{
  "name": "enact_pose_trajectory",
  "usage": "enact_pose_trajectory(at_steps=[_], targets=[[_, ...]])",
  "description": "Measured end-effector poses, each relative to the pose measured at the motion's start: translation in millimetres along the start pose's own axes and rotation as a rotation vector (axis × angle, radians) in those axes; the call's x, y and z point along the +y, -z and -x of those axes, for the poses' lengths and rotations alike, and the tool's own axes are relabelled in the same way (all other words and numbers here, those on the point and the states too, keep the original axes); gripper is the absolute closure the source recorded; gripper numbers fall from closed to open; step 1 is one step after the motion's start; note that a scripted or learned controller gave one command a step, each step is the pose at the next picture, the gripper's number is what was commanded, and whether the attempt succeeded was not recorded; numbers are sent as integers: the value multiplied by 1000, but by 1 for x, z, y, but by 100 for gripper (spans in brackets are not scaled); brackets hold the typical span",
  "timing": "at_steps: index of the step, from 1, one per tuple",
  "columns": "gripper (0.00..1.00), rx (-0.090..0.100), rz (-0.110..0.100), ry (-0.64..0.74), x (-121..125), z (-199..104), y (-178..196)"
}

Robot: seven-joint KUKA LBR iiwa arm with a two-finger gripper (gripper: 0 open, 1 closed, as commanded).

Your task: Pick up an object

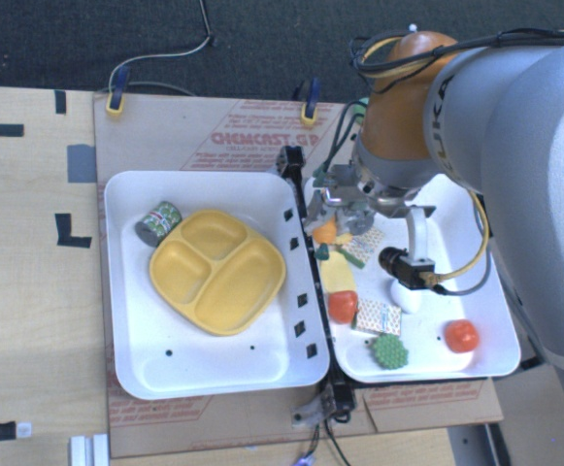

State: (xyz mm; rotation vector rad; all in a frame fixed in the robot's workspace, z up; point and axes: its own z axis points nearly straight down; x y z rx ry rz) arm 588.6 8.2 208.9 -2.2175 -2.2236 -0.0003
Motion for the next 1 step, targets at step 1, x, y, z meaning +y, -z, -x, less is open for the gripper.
enact_pose_trajectory(at_steps=[1], targets=[[100,0,-2,0,-50,-56,14]])
